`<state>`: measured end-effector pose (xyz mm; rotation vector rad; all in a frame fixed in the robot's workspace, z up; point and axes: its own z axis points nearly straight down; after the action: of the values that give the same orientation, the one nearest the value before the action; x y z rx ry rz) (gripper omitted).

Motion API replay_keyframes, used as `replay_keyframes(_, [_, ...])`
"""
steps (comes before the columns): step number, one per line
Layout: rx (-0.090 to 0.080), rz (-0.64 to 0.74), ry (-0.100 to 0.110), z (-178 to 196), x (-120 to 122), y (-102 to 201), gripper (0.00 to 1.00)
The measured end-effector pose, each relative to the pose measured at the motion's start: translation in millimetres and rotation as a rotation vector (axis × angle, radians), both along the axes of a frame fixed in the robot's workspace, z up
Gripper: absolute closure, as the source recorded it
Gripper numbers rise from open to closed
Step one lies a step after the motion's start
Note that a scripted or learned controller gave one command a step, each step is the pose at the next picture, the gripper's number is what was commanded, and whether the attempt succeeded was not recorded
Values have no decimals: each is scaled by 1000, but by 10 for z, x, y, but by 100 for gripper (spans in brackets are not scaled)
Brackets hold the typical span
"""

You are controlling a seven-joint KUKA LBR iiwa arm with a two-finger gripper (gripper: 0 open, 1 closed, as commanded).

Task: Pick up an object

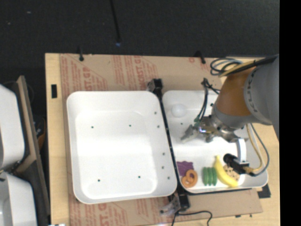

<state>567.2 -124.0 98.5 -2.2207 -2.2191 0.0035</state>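
the jaws (pixel 190 132) are seen spread apart over the right bin (pixel 188 100), with nothing clamped between them. below them, along the bin's near edge, a purple piece (pixel 185 166), an orange ring (pixel 190 178), a green piece (pixel 209 175) and a banana (pixel 225 173) are laid. the left bin (pixel 117 145) is set beside them on the desk (pixel 117 72).

Bins (pixel 117 102) smooth white plastic; bench (pixel 117 72) matt printed cardboard; banana (pixel 225 173) glossy plastic.
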Motion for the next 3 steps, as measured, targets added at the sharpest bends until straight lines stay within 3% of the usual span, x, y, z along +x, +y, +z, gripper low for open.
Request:
replay_keyframes(1, [0, -1, -5, 129, 12, -6, 100])
replay_keyframes(3, [-1, -1, -9, 1173, -45, -5, 100])
